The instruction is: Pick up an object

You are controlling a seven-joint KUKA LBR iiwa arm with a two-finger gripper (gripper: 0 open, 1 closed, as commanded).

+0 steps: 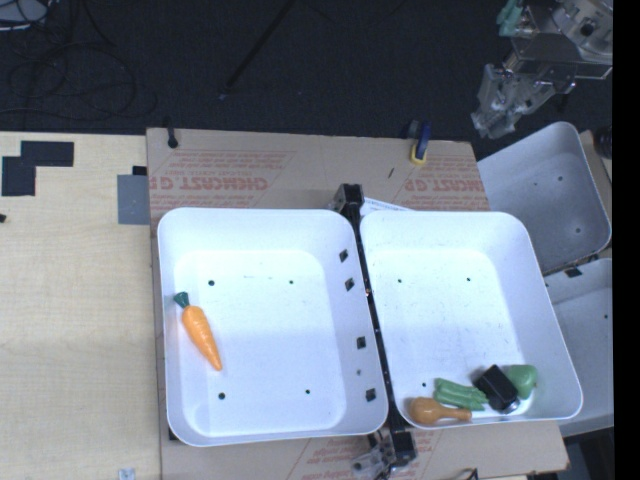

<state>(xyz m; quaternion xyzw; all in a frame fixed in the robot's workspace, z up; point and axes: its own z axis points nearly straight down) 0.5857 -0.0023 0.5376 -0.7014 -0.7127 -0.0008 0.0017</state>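
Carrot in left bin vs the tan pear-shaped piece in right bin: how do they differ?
The carrot is bright orange with a green top; the tan pear-shaped piece is duller and plain. The carrot lies alone near the left bin's left wall, at a slant; the pear-shaped piece lies level at the right bin's front edge, crowded by green and black items. Both look like toy food, lying flat.

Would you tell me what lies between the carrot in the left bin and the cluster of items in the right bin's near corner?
In the camera view, between the carrot and the black block lie bare white bin floor and the bins' adjoining rims.
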